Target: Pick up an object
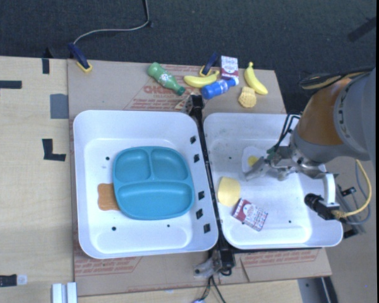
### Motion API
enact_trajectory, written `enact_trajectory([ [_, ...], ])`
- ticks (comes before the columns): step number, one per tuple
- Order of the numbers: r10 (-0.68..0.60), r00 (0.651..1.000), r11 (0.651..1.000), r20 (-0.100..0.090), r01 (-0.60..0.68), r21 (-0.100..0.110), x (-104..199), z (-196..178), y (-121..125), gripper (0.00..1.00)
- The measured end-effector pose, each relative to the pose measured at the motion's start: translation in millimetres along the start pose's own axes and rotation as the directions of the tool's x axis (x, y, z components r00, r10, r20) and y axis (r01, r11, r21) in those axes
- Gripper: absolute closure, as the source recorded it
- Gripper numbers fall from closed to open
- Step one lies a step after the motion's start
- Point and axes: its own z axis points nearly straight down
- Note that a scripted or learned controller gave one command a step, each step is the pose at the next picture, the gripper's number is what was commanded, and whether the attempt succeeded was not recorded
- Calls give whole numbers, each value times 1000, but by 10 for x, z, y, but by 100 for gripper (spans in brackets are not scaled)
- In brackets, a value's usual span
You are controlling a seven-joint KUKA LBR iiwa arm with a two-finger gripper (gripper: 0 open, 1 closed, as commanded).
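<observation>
Claw (pixel 260 167) (grip state unclear) low in right bin (pixel 316 235), beside yellow piece (pixel 253 161).

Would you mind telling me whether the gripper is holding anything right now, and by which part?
It cannot be told: the gripper is low in the right bin by a small yellow object, but no grasp is visible.

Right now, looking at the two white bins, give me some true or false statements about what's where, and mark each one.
1. The blue divided plate lies in the left white bin. True.
2. The red and white packet lies in the left bin. False: it lies in the right white bin.
3. The round yellow piece lies in the right bin. True.
4. The green bottle stands inside the right bin. False: it lies on the cardboard behind the bins.
5. The gripper is over the right bin. True.
</observation>
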Motion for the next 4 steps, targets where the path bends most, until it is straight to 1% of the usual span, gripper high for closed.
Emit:
enact_trajectory([
  [1,-1,1000,1000,-4,1,5,340,-130,484,0],
  [2,-1,1000,1000,-1,1,0,116,3,392,0],
  [3,-2,1000,1000,-3,2,2,604,13,760,0],
  [4,0,1000,1000,-2,0,4,656,17,827,0],
])
